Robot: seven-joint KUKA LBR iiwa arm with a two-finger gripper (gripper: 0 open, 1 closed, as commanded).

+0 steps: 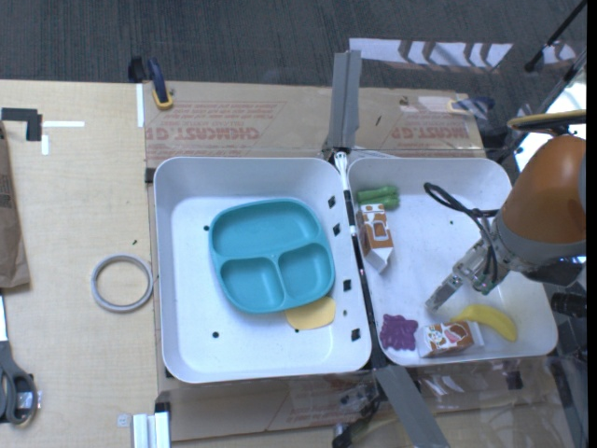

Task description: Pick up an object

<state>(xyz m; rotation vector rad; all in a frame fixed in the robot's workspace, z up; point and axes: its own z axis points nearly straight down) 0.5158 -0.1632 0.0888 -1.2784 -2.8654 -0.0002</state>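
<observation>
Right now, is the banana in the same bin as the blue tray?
No, the banana lies in the right bin, the blue tray in the left bin.

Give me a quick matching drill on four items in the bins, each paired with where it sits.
Things:
1. teal divided plate
2. banana
3. purple grapes
4. green vegetable

Places:
A. right bin, top-left corner by the divider
B. left bin, middle
C. right bin, front-left corner
D. right bin, front right, just below the pincer

Pairs: 1-B, 2-D, 3-C, 4-A

End effector (446,294) low, angled left
</observation>
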